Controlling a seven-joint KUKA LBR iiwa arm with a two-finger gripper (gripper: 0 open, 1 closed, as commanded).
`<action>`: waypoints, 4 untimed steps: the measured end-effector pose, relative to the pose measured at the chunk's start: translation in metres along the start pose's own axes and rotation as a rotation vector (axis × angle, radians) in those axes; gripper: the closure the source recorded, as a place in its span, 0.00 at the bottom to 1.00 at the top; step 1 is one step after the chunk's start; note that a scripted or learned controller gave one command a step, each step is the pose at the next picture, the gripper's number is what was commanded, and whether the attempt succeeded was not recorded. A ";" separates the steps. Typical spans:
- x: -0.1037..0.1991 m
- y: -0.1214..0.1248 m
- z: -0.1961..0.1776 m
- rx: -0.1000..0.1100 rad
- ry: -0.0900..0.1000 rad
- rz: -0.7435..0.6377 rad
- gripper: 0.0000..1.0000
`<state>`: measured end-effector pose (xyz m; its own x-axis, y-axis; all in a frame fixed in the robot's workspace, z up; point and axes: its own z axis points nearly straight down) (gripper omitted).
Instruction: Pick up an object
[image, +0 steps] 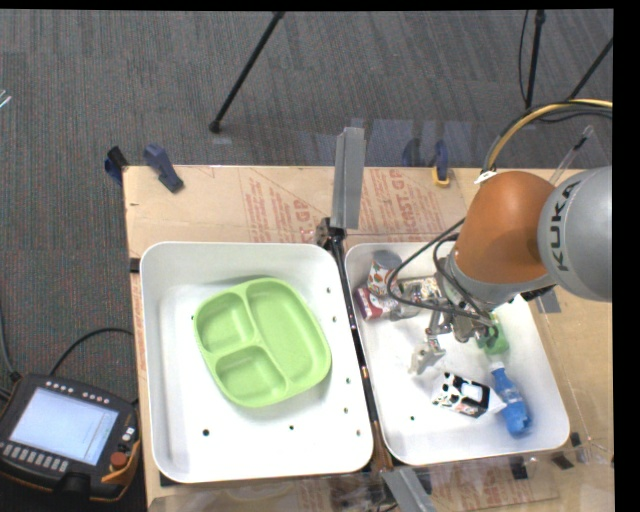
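The table (230, 205) is carrying two white bins side by side, and its brown top is showing red printing along the far part. The arm (530, 235) is reaching in from the right, with its orange band sitting over the far right part of the right bin (400, 440). The left bin (170, 440) is holding a green plate (262, 342) with three compartments, and this plate is lying flat near the middle of the bin, turned a little at an angle. In the right bin the jaws (428, 357) are hanging below the wrist, near the middle of the bin, and they are pointing down toward the white floor. I cannot tell if the jaws are wide or narrow, because they are small and partly mixed with cables. No thing is showing between them. Just to the right and a little nearer to the camera, a small black and white box (461, 394) is lying on the bin floor, apart from the jaws. Beside it on the right a blue bottle (510, 404) is lying on its side, close to the bin's right wall. A can (383, 272) is standing at the far left corner of this bin. A small green thing (493, 342) is showing under the wrist.
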<state>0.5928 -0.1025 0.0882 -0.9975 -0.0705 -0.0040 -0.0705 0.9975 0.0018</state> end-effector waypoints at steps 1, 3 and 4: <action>0.078 -0.029 0.001 0.000 0.006 0.004 0.00; 0.106 -0.071 0.001 -0.001 0.004 -0.146 0.00; 0.022 -0.099 0.000 0.000 0.000 -0.245 0.00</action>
<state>0.5777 -0.2030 0.0881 -0.9506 -0.3104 -0.0045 -0.3104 0.9506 0.0009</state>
